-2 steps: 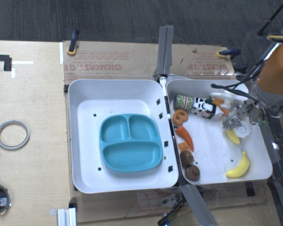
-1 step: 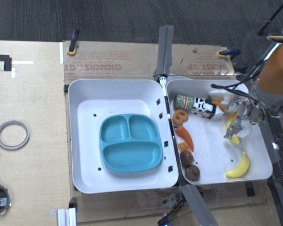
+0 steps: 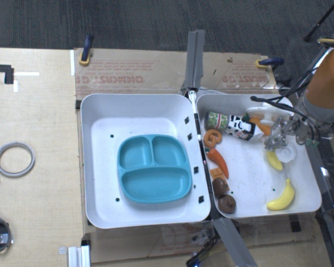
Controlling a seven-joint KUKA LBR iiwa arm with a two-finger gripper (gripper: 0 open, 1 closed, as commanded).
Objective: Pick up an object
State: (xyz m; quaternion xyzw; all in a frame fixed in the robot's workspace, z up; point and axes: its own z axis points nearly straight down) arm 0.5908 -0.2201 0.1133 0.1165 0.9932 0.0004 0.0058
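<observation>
My gripper hangs low over the right part of the right bin, reaching in from the right. Just below it lies a small yellow banana piece, partly beside a clear round item. A larger banana rests near the bin's front right corner. Behind the gripper's left side lie an orange item, a black-and-white cow-patterned bottle and a green can.
Along the right bin's left wall sit a brown ring-shaped pastry, a carrot and dark brown lumps. The left bin holds a blue divided plate. A tape ring lies on the bench at left.
</observation>
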